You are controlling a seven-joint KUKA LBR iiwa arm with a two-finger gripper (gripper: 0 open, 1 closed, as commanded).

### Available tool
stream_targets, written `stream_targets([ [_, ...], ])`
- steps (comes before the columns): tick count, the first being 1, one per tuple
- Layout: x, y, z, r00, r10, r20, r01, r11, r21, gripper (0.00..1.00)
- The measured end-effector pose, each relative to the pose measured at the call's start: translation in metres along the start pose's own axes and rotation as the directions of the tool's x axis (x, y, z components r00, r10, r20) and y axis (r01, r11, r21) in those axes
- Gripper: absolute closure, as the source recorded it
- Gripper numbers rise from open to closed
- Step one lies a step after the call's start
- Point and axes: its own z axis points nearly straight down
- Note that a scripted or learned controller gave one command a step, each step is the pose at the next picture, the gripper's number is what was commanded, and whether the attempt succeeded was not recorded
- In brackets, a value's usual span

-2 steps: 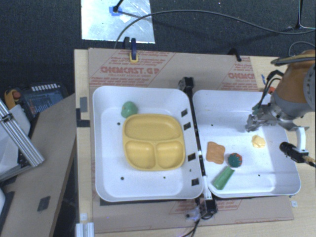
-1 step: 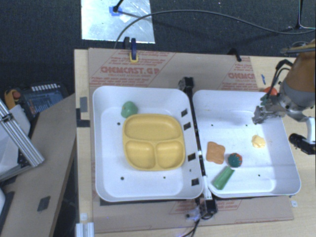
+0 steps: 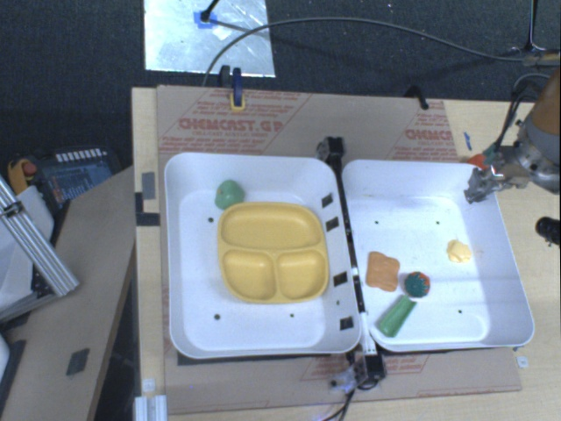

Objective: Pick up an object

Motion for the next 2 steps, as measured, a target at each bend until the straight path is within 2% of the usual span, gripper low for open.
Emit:
stream_targets([
  [1, -0.001, 0.006, -0.064, 1.000, -0.001, 0.000, 0.001, 1.000, -0.001, 1.00],
  [2, 0.057, 0.015, -0.068, 1.000, -0.005, -0.003, 0.005, 1.000, 0.004, 1.00],
])
